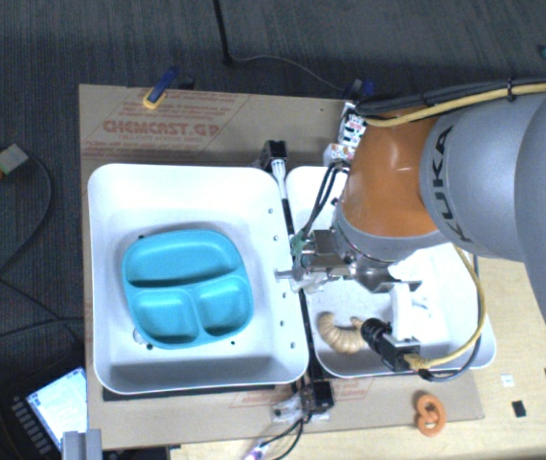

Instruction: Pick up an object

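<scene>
Right of centre in the frame, the grey arm reaches over the right-hand bin. Its gripper is close to the wall shared with the left bin; whether it is spread or pressed together cannot be told from here. A tan curved object, the likeliest pick, lies just below it, toward the frame's bottom. Doing this well probably means centring over that curve before closing. A blue divided tray sits in the left bin.

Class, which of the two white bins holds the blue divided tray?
The bin on the view's left: the blue tray lies in it; the other bin sits under the arm.
</scene>
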You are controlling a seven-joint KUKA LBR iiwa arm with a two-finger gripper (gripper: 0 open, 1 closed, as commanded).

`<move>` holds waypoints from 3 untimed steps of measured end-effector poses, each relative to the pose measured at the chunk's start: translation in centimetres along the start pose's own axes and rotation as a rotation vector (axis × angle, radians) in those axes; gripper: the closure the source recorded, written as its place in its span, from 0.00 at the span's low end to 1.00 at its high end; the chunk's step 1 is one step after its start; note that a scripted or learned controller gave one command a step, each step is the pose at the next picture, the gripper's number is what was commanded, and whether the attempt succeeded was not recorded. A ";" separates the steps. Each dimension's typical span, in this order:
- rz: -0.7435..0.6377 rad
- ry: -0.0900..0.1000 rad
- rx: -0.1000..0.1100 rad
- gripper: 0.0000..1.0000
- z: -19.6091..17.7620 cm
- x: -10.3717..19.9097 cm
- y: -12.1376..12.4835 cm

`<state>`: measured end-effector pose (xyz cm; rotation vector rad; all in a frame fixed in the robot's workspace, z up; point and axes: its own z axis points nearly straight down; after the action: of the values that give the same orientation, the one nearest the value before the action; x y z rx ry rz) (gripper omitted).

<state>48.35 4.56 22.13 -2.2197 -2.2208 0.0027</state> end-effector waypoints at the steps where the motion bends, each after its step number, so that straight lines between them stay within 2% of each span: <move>1: 0.000 -0.001 0.001 1.00 0.8 2.4 0.0; 2: 0.003 -0.001 0.000 1.00 3.7 -8.1 0.0; 3: -0.001 0.000 -0.001 1.00 3.7 -5.0 0.0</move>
<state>48.36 -0.42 18.40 -2.2193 -2.2222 0.0016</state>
